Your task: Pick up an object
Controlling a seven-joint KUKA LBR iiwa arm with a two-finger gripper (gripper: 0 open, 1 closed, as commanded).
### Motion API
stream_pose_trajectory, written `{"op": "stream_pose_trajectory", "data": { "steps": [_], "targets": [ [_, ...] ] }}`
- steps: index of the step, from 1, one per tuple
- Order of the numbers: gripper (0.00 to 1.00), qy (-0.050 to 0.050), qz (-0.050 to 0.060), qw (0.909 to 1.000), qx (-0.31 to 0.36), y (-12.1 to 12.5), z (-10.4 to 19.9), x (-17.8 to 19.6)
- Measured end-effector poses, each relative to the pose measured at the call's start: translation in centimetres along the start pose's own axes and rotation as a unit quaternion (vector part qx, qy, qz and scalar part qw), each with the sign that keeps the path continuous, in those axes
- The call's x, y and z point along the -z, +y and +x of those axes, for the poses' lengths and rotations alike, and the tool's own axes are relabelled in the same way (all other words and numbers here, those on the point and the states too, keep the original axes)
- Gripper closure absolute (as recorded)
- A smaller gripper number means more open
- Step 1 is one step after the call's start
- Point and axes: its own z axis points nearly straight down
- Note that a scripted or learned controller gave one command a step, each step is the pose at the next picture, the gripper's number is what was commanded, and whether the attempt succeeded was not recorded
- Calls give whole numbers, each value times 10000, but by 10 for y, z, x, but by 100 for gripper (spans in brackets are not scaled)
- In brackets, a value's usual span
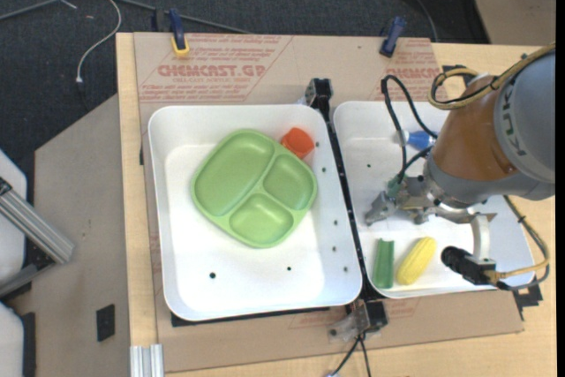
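Bench, two bins; jaws above right bin, state unclear; corn and green block just below them.

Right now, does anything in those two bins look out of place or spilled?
Nothing spilled or broken. The green plate lies askew in the left bin, an orange piece touching its rim.
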Motion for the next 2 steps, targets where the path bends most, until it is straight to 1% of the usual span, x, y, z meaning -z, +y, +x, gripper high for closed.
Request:
{"op": "stream_pose_trajectory", "data": {
  "steps": [1, 2],
  "targets": [
    [100, -2, -21, 10000, 3, 1, 0, 13],
    [100, -16, -44, 10000, 18, 8, 3, 59]
  ]
}}
